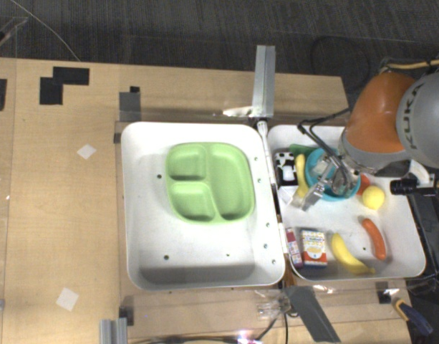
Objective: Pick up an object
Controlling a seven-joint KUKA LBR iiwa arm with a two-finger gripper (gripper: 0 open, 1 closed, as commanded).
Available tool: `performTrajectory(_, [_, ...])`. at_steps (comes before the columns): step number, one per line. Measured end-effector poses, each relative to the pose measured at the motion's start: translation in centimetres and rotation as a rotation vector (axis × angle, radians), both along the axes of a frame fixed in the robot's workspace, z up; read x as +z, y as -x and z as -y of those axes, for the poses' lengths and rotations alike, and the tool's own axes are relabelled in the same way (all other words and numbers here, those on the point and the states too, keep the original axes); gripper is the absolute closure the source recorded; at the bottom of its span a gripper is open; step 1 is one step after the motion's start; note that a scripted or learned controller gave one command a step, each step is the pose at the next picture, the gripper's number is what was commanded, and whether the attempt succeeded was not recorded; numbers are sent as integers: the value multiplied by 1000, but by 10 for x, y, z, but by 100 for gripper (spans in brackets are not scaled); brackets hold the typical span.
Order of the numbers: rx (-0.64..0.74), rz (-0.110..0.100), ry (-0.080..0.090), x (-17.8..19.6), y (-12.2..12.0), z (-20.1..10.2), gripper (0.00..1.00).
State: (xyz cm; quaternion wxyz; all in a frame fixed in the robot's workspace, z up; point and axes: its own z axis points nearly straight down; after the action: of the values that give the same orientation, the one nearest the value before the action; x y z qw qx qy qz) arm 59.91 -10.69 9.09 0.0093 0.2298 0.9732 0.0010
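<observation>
Two bins (144, 213), gripper (316, 192) over crowded right one, jaw state unclear, green tray (208, 181) left.

Both bins (144, 192) are white. A pale green divided tray (208, 181) sits in the left one. The right bin (412, 260) has a yellow banana (346, 254), a yellow lemon (374, 198), a red-orange sausage (376, 239), a teal bowl (326, 185), a black-and-white patterned piece (285, 165), and a small carton (314, 247) printed in red, blue and orange. The arm (412, 120) is grey with an orange band.
</observation>
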Motion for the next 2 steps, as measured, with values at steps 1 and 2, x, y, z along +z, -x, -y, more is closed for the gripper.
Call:
performTrajectory(1, [-248, -61, 8, -2, -53, -7, 0])
performTrajectory(2, [-351, -61, 0, -3, -55, -3, 0])
